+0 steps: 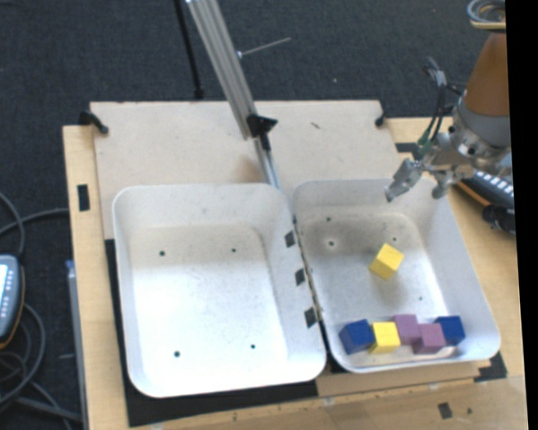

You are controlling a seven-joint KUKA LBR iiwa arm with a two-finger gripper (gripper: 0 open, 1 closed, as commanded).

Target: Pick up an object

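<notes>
Right shallow white plastic bin: loose yellow cube mid-floor; blue, yellow, purple, blue blocks along near wall. Two-finger gripper above far rim; jaws' spread indiscernible, nothing seen held.

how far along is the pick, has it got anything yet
Nothing looks picked yet. The gripper is at the far rim of the right bin, with no block between its fingers. The lone yellow block lies mid-bin, and the blue block, second yellow block, purple blocks and second blue block sit in a row along the near wall. Reaching, grasping and lifting are all left.
</notes>
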